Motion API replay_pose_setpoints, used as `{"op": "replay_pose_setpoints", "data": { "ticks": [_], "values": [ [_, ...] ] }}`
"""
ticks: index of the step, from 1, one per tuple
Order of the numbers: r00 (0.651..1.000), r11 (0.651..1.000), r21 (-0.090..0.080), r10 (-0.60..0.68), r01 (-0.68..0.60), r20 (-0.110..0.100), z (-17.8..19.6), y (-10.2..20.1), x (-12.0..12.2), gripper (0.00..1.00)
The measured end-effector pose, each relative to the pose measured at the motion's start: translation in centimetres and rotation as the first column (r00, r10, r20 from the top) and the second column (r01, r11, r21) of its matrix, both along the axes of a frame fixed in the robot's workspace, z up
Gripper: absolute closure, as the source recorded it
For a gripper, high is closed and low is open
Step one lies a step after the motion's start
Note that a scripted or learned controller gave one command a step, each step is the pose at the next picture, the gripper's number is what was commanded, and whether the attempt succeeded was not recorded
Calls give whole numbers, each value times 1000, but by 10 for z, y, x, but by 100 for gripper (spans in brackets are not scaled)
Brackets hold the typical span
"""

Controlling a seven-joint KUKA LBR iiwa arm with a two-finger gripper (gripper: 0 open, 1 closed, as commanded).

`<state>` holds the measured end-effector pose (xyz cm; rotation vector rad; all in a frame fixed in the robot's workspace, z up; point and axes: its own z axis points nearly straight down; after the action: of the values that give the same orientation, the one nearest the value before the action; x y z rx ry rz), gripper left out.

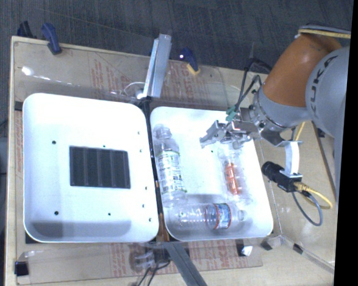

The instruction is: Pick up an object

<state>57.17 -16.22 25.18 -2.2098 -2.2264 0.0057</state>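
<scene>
Gripper (217, 135): hanging over the right bin (256, 221), fingers apparently standing apart, gripping nothing.
Orange-labelled bottle (233, 175): lying just below the gripper.
Clear water bottle (168, 163): lying along the left wall.
Third bottle (207, 215): lying across the near end.
Left bin (40, 117): sitting beside it on the table (307, 240).

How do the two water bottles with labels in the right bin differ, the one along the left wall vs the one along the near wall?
The left-wall bottle lies lengthwise along the divider side of the right bin; the near-wall bottle lies crosswise along the front edge. The left-wall bottle's label looks white with dark print; the near-wall bottle's label is blue with red. Their ends nearly meet at the bin's front-left corner. Both are clear plastic, lying flat, away from the gripper.
</scene>
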Motion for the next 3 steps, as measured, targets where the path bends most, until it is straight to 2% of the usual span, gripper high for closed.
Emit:
{"op": "replay_pose_setpoints", "data": {
  "ticks": [1,2,3],
  "values": [
    [989,989,1,150,-150,2,-25,-44,-10,0],
    [951,951,2,310,-310,2,-49,-47,-6,0],
    [931,931,-1,366,-366,5,-73,-48,23,0]
  ]
}}
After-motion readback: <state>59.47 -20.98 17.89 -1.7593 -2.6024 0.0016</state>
